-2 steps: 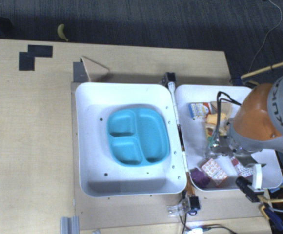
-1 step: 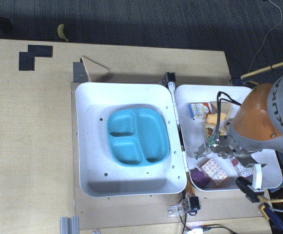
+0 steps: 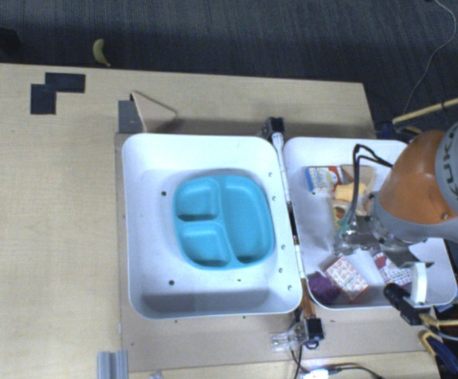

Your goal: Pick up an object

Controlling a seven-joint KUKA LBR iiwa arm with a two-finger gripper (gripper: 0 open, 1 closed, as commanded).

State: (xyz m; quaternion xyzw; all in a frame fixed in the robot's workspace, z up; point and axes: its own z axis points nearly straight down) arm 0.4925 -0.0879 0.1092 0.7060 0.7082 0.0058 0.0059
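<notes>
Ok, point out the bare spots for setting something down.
Left bin: white floor ringing the blue tray, widest along its left wall. Right bin: crowded with packets around the tool; bare strip along its left wall.

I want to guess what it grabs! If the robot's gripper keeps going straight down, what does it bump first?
Probably the white floor of the right bin, just beside the checkered packet. Depth is hard to judge from above.

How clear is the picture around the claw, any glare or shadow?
Camera view: soft and grainy overall; the arm shades the right bin, so the claw is murky; the left bin rim glares white; the blue tray reads clearly.
</notes>
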